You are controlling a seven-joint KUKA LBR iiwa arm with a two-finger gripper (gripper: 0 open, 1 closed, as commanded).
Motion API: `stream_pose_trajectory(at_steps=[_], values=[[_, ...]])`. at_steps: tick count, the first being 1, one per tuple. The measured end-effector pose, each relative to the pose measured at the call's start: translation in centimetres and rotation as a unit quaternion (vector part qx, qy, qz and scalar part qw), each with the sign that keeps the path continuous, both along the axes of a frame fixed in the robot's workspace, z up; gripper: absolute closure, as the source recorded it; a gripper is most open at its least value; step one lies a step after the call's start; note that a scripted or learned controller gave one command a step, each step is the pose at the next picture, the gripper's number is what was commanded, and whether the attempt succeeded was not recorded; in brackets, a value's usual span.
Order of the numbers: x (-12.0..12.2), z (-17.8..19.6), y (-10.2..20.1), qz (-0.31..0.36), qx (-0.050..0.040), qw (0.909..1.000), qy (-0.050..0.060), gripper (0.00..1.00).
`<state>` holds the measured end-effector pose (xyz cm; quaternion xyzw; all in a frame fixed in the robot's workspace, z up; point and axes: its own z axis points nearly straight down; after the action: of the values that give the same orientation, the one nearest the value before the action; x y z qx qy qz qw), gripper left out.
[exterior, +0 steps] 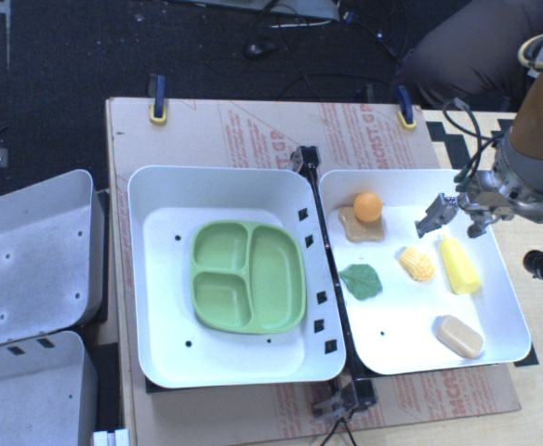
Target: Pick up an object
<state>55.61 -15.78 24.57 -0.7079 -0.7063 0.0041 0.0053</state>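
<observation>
Two white bins side by side. Left bin (151,249) holds green divided tray (249,277). Right bin (509,328) holds orange ball (368,206) on tan slab (360,228), green leaf (362,281), corn piece (417,265), yellow block (459,265), beige oval (460,335). Gripper (453,215) hovers over right bin's far right, fingers spread, nothing between them, just above yellow block.

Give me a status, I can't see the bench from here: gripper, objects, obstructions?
Gripper above right bin, nothing between its fingers. Nearest: yellow block, corn piece. Orange ball further left. Nothing in the way.
</observation>
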Motion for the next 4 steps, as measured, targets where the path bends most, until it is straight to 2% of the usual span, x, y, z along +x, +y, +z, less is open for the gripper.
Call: stream_pose_trajectory(at_steps=[1,2,4], values=[[0.2,0.7,0.1,0.002,-0.0009,1.0,-0.006,0.0],[0.4,-5.3,1.0,0.001,-0.0002,1.0,-0.004,0.0],[0.8,-14.4,0.9,0.001,-0.0035,1.0,-0.009,0.0]])
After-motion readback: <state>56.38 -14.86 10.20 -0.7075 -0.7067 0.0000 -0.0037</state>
